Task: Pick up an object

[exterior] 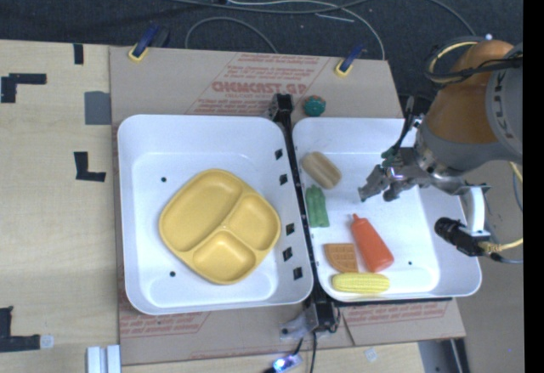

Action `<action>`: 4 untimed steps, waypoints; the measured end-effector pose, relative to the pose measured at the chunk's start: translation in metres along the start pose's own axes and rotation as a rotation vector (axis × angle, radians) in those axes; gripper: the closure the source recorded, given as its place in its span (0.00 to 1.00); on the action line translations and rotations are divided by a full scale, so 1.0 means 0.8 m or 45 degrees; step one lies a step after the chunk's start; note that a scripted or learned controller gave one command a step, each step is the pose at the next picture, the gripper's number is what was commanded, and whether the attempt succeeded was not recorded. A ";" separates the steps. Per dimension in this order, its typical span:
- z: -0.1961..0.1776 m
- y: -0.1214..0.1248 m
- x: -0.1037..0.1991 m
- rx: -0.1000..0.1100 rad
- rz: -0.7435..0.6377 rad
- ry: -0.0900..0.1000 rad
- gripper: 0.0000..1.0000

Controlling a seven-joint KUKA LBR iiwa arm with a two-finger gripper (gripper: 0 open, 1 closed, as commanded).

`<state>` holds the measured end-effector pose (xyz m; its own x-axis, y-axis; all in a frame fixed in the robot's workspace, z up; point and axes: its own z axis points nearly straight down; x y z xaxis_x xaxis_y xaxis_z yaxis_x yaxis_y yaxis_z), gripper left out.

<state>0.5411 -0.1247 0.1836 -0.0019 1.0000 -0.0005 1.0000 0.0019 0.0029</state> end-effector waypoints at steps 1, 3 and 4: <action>-0.076 0.010 -0.002 -0.002 0.000 -0.001 1.00; -0.078 0.058 0.119 0.004 -0.005 0.001 1.00; -0.075 0.067 0.184 0.005 -0.003 0.000 1.00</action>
<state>0.5943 0.0223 0.2440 -0.0044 1.0000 -0.0004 1.0000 0.0044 -0.0013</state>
